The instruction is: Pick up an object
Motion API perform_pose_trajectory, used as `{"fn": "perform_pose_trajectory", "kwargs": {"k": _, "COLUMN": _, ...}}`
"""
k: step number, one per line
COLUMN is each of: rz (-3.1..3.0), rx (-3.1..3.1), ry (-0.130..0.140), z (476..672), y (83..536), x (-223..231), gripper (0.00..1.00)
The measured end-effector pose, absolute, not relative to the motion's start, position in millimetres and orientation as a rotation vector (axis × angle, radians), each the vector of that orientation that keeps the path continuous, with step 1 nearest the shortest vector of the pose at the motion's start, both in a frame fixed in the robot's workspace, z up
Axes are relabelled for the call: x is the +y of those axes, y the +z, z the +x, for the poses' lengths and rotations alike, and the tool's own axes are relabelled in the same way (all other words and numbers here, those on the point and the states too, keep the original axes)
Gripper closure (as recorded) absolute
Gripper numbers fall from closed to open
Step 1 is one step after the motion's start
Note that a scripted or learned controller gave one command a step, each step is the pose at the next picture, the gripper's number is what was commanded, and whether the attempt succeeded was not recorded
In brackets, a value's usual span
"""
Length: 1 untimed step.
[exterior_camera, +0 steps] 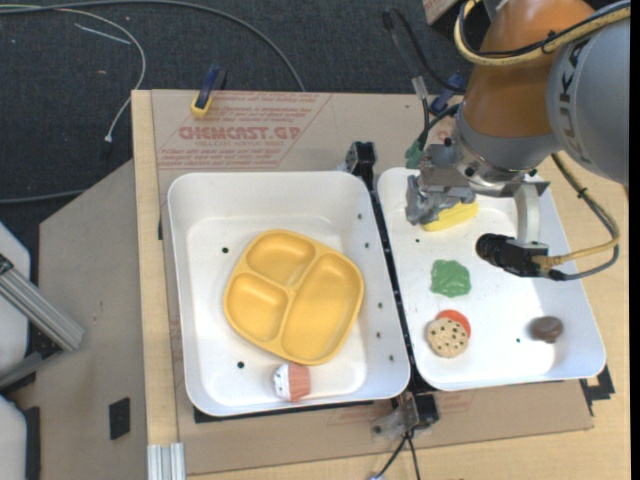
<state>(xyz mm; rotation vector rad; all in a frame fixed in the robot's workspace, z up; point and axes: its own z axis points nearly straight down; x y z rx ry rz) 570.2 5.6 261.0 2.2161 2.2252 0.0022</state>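
Dark carpet [80, 118] all round, loose cables [250, 43] trailing across the far side. On top of that, a sheet of cardboard [250, 133] with red print, plus a blue clamp [208, 88] on its far edge. Two white bins side by side on the cardboard, pinned together with a black clip [360, 155] at the far end of the seam.

Left bin [200, 268]: yellow three-part plate [293, 295] lying flat in the middle, and a small red and white thing [291, 381] just beside the plate's near edge, right up against the near wall.

Right bin [500, 363]: green lump [450, 277] about in the middle, cookie [448, 335] with dark spots just near of it, brown lump [545, 329] well off to the right by the near right corner. Yellow block [456, 215] in the far left part of that bin, close to the seam.

Big grey and orange arm [530, 68] reaching in from the right, gripper [436, 208] down low directly over the yellow block and covering its far left part. Touching it or not? Can't say, and no way to tell how wide the gripper is set either, too much hidden from this angle. Also a black cylinder [508, 253] on a yellow cable, hanging off the arm just right of the green lump.
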Motion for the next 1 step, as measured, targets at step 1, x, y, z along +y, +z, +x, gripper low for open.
{"fn": "perform_pose_trajectory", "kwargs": {"k": 1, "rz": 2.216, "rx": 2.226, "ry": 0.003, "z": 584.9, "y": 260.4, "x": 49.1, "gripper": 1.00}}
